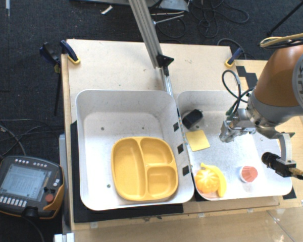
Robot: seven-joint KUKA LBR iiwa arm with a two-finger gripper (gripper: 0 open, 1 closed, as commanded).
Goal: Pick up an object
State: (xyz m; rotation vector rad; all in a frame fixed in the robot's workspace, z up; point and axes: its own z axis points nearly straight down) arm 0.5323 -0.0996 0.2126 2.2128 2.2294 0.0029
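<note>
The right bin holds a black block near its back left, a flat yellow square just in front of it, an orange-and-yellow toy fruit at the front left, and a small pink-topped cup at the front. My gripper hangs over the middle of this bin, pointing down, to the right of the yellow square and behind the pink cup. No object shows between its fingers.
The left bin carries a yellow three-compartment tray. A slanted metal pole crosses above the divide between the bins. Clamps sit at the bench's back corners, and a teach pendant lies on the floor at left.
</note>
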